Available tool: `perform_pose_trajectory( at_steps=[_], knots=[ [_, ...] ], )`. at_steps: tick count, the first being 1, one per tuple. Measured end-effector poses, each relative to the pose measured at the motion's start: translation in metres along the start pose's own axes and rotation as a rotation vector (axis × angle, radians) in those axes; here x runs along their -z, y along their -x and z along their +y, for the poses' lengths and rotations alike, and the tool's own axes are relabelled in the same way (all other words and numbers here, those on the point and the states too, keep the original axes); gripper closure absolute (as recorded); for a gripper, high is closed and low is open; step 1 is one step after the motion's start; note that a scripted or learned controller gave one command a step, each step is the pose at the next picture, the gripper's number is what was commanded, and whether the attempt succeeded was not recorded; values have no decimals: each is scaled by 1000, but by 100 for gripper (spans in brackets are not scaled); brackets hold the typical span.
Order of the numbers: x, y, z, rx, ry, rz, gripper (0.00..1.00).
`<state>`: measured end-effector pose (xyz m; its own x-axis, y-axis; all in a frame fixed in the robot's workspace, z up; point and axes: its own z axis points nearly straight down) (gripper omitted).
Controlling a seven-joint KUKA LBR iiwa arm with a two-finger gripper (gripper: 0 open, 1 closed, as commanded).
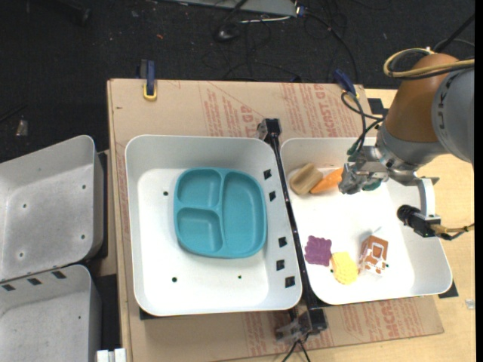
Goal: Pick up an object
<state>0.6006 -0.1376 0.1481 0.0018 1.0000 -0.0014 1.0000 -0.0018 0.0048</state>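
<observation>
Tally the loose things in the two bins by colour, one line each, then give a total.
Teal: 1, the divided plate in the left bin
Tan: 1, the bread-like piece in the right bin
Orange: 1, the carrot-like piece
Purple: 1, the flat piece
Yellow: 1, the corn-like piece
Brown and white: 1, the small block
Total: 6
</observation>
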Motion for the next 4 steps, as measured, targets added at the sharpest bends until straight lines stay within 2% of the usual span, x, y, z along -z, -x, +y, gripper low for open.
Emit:
perform_pose_trajectory(
  at_steps=[1, 3, 4],
  knots=[
    [53, 0, 1, 4, 0, 0, 100],
    [64, -96, 4, 9, -4, 2, 100],
    [71, -147, -15, 10, -6, 3, 100]
  ],
)
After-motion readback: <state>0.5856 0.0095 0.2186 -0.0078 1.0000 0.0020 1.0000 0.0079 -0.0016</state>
